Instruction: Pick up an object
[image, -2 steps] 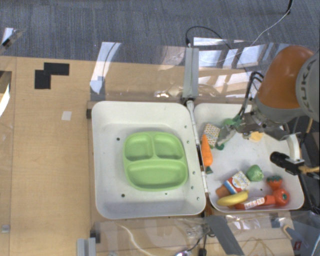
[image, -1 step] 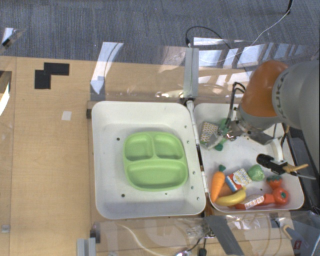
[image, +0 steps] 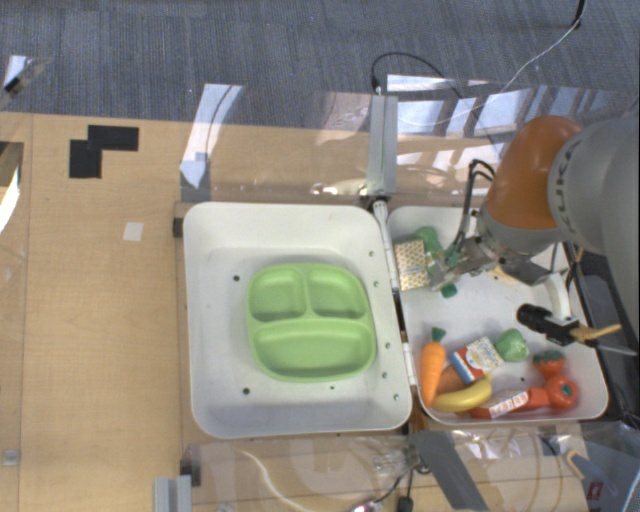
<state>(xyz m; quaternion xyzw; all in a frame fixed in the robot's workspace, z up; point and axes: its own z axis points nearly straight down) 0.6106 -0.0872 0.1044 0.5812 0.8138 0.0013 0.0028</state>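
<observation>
The gripper (image: 452, 268) is reaching down into the right bin (image: 592, 395) near its far left corner; whether it is open or gripping anything, I cannot tell. A speckled packet (image: 410, 264) is lying just beside it, toward the green tray (image: 310, 322). The carrot (image: 431, 370) and banana (image: 462, 397) are sitting well apart, nearer the bin's front.

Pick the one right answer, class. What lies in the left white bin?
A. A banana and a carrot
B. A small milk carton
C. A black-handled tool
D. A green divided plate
D: the green divided plate lies in the middle of the left bin, while the banana and carrot lie in the right bin.
</observation>
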